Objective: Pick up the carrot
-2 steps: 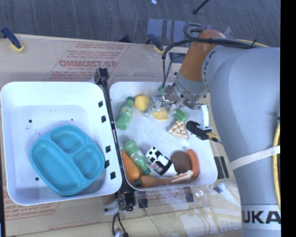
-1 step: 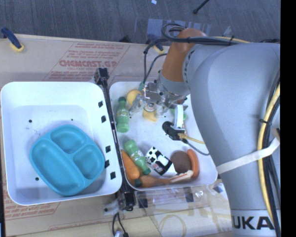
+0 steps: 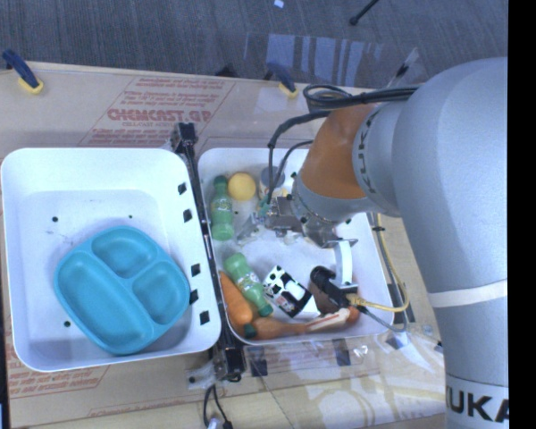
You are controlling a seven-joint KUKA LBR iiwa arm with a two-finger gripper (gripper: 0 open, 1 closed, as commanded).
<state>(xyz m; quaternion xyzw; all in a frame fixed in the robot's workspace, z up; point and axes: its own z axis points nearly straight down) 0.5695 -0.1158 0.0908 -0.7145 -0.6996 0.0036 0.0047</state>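
Reaching in from the right, the grey arm with its orange band hangs over the right bin, and the claw sits low in the upper middle of that bin. Whether it is open or closed, or has hold of anything, I cannot tell, since the wrist hides most of it.

The carrot lies below and a little to the left of the claw, well apart from it, slanting along the bin's left wall toward the near corner. Just right of the carrot, and nearer the claw, is a green bottle. A second green bottle lies directly left of the claw, with a yellow ball up and to the left, close by. Below the claw, a black-and-white patterned object rests in the bin, and a long brownish item runs along the near wall under it.

Far left of the claw, the left bin holds a blue divided plate. Both bins rest on the counter, which is covered in printed brown paper.
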